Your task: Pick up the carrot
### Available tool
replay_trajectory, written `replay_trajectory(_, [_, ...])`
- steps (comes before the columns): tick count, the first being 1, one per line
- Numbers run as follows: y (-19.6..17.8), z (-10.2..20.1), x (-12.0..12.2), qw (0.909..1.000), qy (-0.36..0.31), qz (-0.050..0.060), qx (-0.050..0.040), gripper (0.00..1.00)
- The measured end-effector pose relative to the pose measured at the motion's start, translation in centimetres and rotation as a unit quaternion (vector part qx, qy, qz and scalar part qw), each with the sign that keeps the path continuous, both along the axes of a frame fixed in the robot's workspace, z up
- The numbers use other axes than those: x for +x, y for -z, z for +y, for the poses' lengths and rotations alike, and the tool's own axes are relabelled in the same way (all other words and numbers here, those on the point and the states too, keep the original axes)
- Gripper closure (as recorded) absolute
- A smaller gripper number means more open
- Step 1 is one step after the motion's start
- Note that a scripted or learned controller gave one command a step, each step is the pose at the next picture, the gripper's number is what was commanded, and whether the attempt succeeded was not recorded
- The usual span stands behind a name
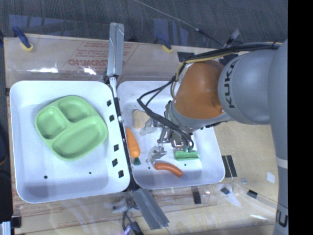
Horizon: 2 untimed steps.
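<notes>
The carrot is orange with a small green end. It lies lengthwise against the left wall of the right bin, its green end toward the front. My gripper hangs over the middle of that bin, to the right of the carrot and apart from it. The orange wrist band and cables above the gripper cover much of it. Nothing is seen held in it.
In the right bin are an orange-red sausage near the front, a green block beside the gripper, and a beige piece at the back left. The left bin holds a green divided plate.
</notes>
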State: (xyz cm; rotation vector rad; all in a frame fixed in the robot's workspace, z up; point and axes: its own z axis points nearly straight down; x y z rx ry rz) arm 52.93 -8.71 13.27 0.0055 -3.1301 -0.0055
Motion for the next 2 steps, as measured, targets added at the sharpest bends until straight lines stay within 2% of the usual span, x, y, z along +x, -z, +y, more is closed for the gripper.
replay_trajectory(1, [3.7, -0.9, 5.5, 0.9918, 0.127, -0.008, -0.0041, 0.00])
replay_trajectory(2, [2.4, -0.7, 5.9, 0.9923, 0.123, -0.014, -0.0042, 1.00])
